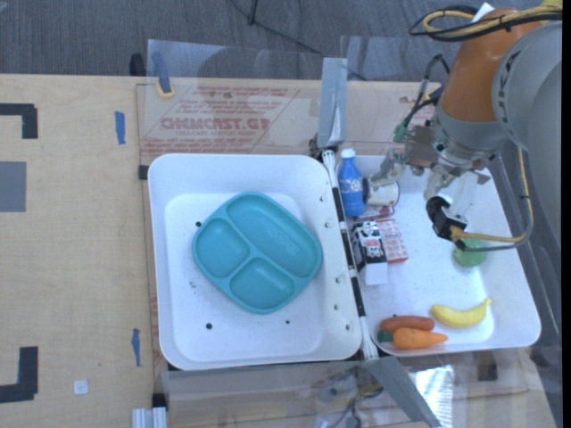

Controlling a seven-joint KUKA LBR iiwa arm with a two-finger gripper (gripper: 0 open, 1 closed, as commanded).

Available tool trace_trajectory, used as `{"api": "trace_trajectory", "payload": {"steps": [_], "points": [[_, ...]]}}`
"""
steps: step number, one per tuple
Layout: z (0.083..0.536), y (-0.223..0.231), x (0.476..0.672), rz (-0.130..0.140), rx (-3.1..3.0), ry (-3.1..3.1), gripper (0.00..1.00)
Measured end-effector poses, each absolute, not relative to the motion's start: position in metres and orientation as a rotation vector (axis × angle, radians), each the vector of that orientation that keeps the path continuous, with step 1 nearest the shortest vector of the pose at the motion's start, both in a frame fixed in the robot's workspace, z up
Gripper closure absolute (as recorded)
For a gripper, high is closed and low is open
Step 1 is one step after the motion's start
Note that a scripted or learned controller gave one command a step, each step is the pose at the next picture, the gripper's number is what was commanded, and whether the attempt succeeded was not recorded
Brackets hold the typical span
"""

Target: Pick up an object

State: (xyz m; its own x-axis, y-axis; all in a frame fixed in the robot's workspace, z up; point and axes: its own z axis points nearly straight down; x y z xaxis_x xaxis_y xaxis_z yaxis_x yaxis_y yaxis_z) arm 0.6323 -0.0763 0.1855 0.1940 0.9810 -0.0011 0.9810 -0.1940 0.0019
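Wooden bench point(71, 266) with two white bins point(178, 328) side by side

Left bin point(169, 328) holds divided plate point(257, 251). Right bin point(522, 315): bottle point(351, 184) and small box point(379, 242) along left wall, banana point(461, 313) and carrot point(417, 338) at near edge.

The pale wooden surface point(71, 266) carries strips of blue tape point(119, 127) and black tape marks point(27, 121) at its left edge. A clear plastic sheet with red lettering point(219, 119) lies behind the left bin. Black cables point(259, 3) trail across the grey floor point(107, 16) beyond.
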Motion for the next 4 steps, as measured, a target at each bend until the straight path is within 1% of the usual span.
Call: {"api": "trace_trajectory", "payload": {"steps": [1, 2, 3, 4], "points": [[0.098, -0.114, 0.595, 0.010, 2.429, 1.979, 0.00], [0.109, -0.114, 0.597, 0.019, 2.429, 1.975, 1.00], [0.106, -0.156, 0.578, -0.001, 2.724, 1.561, 1.00], [0.261, -0.114, 0.574, -0.001, 2.765, 1.491, 1.00]]}}
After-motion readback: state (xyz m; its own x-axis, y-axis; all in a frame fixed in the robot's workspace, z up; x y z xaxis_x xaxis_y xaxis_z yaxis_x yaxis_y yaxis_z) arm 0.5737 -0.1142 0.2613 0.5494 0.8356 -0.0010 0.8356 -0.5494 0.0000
